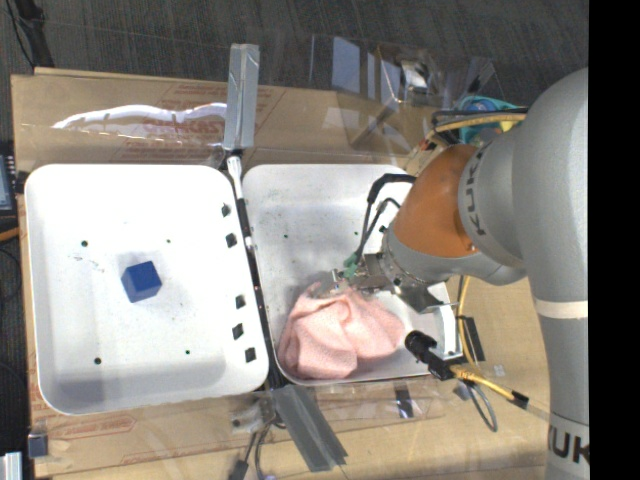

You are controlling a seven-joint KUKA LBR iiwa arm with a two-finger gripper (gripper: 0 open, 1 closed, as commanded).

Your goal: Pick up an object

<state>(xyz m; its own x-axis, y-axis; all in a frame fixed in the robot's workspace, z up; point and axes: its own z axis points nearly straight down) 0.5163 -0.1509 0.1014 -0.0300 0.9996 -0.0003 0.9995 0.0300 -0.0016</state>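
From the camera above the bench, the grey arm (pixel 520 198) reaches in from the right and bends down into the right bin (pixel 300 198), its gripper (pixel 362 276) low at the upper edge of a crumpled pink cloth (pixel 340 333) lying near that bin's front wall. The wrist hides the gripper, so I cannot tell its state. A small blue cube (pixel 142 279) sits alone in the left bin (pixel 60 228).

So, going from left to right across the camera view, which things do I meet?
Left bin → blue cube → right bin → pink cloth → arm's orange band.
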